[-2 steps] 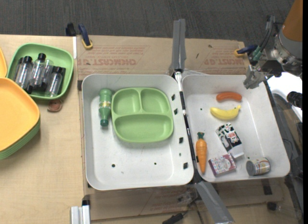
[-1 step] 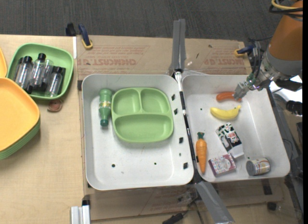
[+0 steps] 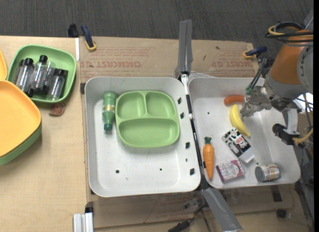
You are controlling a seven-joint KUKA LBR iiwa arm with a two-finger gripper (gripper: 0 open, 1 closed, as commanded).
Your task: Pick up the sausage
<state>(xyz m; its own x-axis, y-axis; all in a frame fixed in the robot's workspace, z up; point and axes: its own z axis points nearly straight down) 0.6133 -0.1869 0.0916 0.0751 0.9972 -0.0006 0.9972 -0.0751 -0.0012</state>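
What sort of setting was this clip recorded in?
Most likely a robot manipulation lab bench: two white bins clamped onto cardboard, toy food such as a banana and carrot, and the gripper over the right bin.

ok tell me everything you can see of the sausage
The sausage is a small orange-red cylinder with rounded ends, smooth and slightly glossy like a plastic toy. It lies flat, roughly left to right, near the back wall of the right bin. Its right end is hidden by the gripper, which hangs right over it. The banana lies just in front; whether the two touch cannot be told.
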